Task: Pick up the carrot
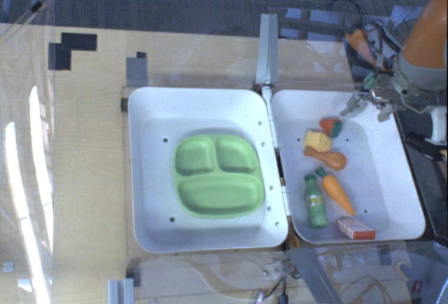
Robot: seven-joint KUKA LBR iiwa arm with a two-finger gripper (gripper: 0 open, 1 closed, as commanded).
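Nearest the camera, a small orange-and-white box (355, 228) is seen lying flat at the near edge of the right bin (392, 183). Just beyond it, the carrot (337, 194) is laid at a slant on the bin floor, its green top pointing up and left, its tip aimed toward the box. Beside it on the left, a green bottle (315, 202) is found lying down, close to the carrot but apparently not touching it. Farther back, a butternut squash (327, 158) is set across the floor, with a yellow corn piece (317, 141) against it and a red-and-green strawberry (331, 127) behind that. The left bin (147, 155) is occupied by a green divided plate (218, 176). At the far right corner, the gripper (363, 104) is held above the right bin's back rim, well apart from the carrot; its fingers are spread and nothing is gripped between them.
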